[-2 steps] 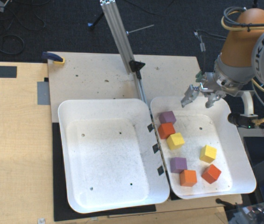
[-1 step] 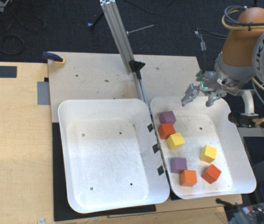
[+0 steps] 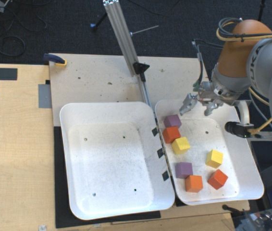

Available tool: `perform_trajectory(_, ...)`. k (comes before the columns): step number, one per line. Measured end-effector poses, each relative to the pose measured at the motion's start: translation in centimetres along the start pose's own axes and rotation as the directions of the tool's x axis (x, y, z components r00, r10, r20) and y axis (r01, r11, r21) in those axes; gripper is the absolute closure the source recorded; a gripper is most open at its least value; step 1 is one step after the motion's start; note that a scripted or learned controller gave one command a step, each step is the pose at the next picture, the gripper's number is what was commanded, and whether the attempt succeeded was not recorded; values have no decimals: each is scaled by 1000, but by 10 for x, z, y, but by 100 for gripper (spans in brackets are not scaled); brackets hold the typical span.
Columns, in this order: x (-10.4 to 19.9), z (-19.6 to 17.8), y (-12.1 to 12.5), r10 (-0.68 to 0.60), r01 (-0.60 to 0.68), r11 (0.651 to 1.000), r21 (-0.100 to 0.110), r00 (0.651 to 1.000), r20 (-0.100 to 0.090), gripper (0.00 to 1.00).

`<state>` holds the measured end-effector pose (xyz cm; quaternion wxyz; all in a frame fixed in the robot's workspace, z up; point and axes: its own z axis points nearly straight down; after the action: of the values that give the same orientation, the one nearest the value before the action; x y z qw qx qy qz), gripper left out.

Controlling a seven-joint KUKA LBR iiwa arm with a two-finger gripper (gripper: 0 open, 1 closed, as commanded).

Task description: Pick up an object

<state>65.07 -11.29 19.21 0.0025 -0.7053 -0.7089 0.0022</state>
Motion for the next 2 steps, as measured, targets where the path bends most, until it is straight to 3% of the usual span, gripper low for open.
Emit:
perform_trajectory(1,9,56,-4,2,-2,1000,3,1000,-1,0)
perform_trajectory(2,8,71,3,4,-4,1000,-27,1000,4,0)
